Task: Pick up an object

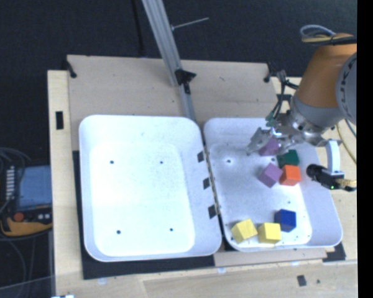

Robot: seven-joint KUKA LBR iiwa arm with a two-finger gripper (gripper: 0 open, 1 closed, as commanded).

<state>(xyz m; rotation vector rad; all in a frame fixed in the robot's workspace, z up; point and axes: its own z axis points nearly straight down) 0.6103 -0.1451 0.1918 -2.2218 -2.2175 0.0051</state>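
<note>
**Blocks in the right bin**

Blocks lie in the right bin (320, 225): two yellow blocks (255, 231) and a blue block (286, 219) near its front edge, a purple block (270, 174), orange block (290, 175) and green block (290, 158) mid-bin. The gripper (268, 143) hangs near the back edge over a pinkish block (271, 147); its grip cannot be told. The left bin (87, 166) sits alongside.

The arm (326, 79) is showing a broad orange band above a rounded grey wrist section. Thin cables are looping beside it, and a small metallic tool (268, 138) is ending it, grey and angular.
</note>
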